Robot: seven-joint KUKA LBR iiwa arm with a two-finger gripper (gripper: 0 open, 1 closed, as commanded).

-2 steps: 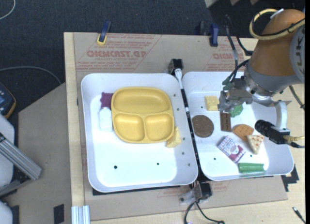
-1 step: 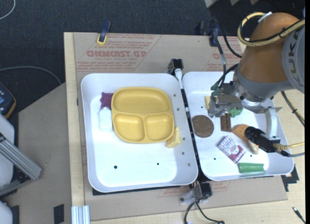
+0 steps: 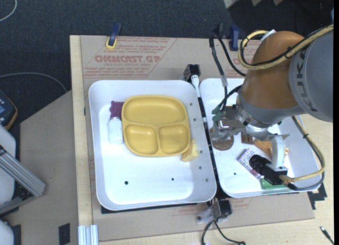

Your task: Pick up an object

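Risk: my gripper [image 3: 222, 132], state unreadable, hangs beside right bin's [image 3: 238, 184] left wall; collision could spoil grasping brown disc [image 3: 223, 144].

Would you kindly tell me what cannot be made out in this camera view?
- Right bin: camera view, the arm covers its far half.
- Gripper: blurred under the wrist, so its state is unclear.
- Brown round thing: whether it touches the gripper or lies just below it cannot be told.
- Green thing: mostly covered by the robot.
- Purple thing: partly hidden by the yellow plate.
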